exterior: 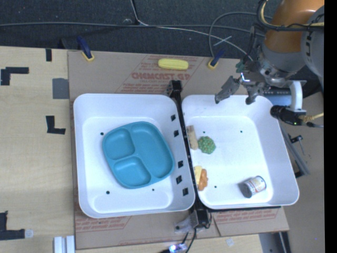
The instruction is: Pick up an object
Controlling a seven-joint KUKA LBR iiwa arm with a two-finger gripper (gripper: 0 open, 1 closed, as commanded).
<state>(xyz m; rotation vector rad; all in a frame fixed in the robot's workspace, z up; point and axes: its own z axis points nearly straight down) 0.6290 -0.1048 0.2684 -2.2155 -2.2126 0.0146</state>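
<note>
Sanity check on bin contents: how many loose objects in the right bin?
4: a green item mid-bin, tan piece and orange-yellow piece by the left wall, small can near the front right corner.

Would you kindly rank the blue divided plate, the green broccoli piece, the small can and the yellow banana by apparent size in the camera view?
1. blue divided plate, by far the largest
2. yellow banana
3. small can and green broccoli piece: these look about alike, so I would not rank them.

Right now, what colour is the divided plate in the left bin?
Blue: the three-compartment plastic plate shows best in the camera view.
</note>
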